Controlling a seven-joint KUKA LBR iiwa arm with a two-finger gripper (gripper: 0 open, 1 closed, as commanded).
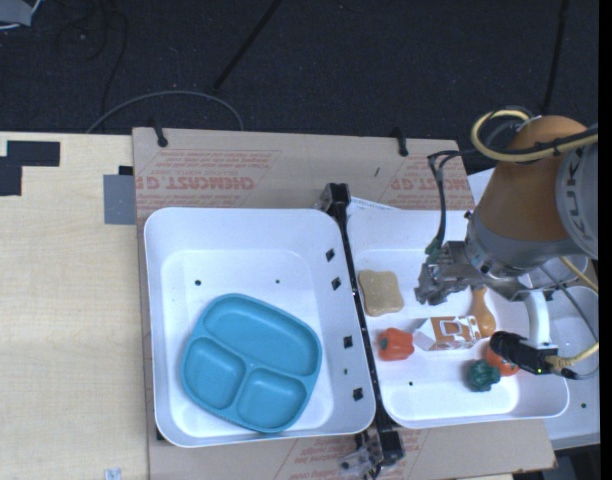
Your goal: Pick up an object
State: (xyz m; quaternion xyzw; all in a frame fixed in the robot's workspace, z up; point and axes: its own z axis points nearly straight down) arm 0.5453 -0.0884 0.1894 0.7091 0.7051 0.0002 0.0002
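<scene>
Grey arm (pixel 531 203) slants down; tool (pixel 434 280) low over right bin (pixel 406 230).

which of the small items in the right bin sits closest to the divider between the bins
The tan sponge-like block, at the right bin's left side; the red-orange pepper sits slightly farther right.

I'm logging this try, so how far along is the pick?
Nothing looks picked yet: the tan sponge, red pepper, printed packet and green toy all lie in the right bin. In hand: the claw hangs low between sponge and packet, its grip unclear. Left: closing on one item and lifting it.
</scene>
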